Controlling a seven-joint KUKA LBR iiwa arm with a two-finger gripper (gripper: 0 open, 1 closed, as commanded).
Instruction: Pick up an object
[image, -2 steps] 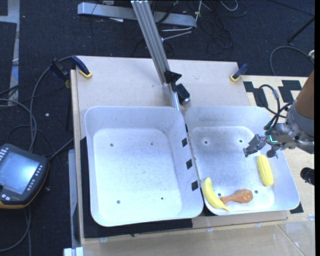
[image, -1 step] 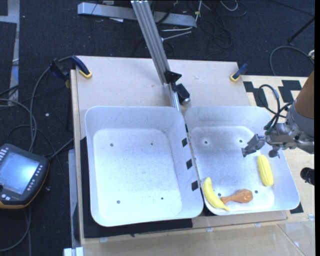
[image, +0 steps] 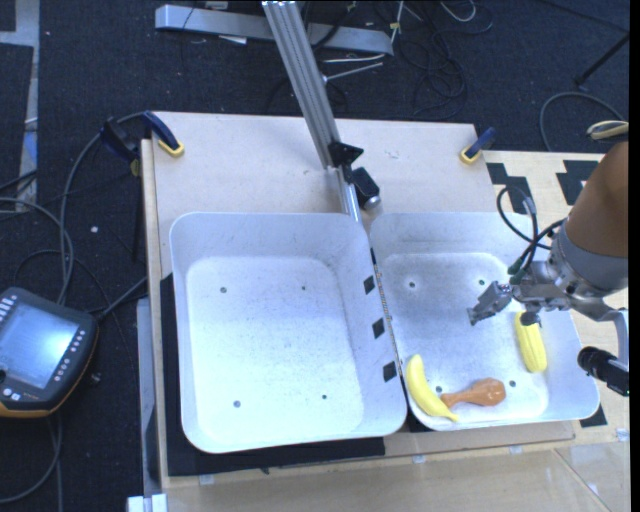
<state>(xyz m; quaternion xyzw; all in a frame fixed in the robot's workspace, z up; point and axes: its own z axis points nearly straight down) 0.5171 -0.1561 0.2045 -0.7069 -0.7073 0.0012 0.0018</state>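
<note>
The claw (image: 492, 302) hangs over the middle of the right bin (image: 440, 275), reaching in from the right. Whether it is released or clenched cannot be told at this scale; nothing is visibly grasped in it.

Three candidate objects lie in the right bin. A corn cob (image: 531, 344) lies just beside the claw, towards the bin's right wall. A banana (image: 424, 390) lies against the bin's left wall near the front corner. An orange drumstick-shaped toy (image: 478, 394) lies along the front, with its narrow end touching or nearly touching the banana.

Risks, judged from this layout:
- The claw is not above any object. A straight descent from here probably lands on bare bin floor between the corn cob and the bin centre, giving an empty closure.
- The corn cob is rounded and smooth-looking. An off-centre closure is likely to roll it aside or squeeze it out.
- The banana sits tight to the sloped wall. One side of the claw may strike the wall before it can get around the fruit.
- The banana and the toy lie close together. A grasp at either one may push the other or catch both.

Surroundings: the left bin (image: 270, 330) adjoins the right bin. A slanted metal post (image: 312, 90) rises from the worktop (image: 250, 165) behind the bins, well apart from the claw. A handheld controller (image: 40, 348) lies on the floor at far left. Cables hang near the wrist and may snag on large rotations
</note>
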